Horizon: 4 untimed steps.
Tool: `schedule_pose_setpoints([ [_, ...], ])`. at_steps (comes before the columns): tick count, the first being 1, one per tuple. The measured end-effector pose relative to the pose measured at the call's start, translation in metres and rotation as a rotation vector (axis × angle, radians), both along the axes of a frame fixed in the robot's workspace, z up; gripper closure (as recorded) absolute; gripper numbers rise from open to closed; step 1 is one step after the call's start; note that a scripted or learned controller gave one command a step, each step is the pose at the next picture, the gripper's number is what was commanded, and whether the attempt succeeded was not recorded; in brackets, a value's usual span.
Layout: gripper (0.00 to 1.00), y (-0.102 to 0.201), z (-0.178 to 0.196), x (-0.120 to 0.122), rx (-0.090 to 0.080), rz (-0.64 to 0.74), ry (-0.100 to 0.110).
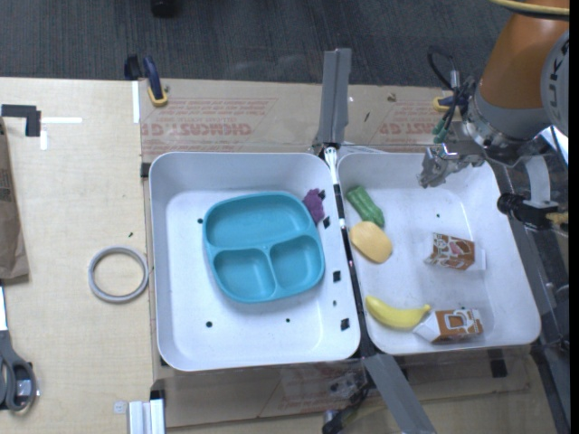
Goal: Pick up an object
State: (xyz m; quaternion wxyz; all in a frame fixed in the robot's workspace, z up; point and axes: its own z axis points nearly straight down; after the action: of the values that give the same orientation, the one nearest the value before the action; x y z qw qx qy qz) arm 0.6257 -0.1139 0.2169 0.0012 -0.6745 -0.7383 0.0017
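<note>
Approach step: the pincer point(438, 165) (grip state unclear, apparently empty) hovers above the right bin point(507, 269); next, descend onto an object.

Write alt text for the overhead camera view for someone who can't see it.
The arm's gripper hovers over the right bin, which holds a banana, lemon, green vegetable and two cartons. The left bin holds a blue divided tray.
</note>
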Motion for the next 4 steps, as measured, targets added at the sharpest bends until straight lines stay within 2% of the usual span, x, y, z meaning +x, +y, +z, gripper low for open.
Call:
schedule_pose_setpoints([
  [1,1.0,-0.006,-0.127,0.026,0.0,-0.006,-0.003],
  [2,1.0,-0.006,-0.127,0.033,0.0,-0.06,-0.002],
  [3,1.0,-0.022,-0.129,0.002,0.0,-0.264,0.002],
  [4,1.0,-0.023,-0.122,0.002,-0.001,-0.262,0.007],
])
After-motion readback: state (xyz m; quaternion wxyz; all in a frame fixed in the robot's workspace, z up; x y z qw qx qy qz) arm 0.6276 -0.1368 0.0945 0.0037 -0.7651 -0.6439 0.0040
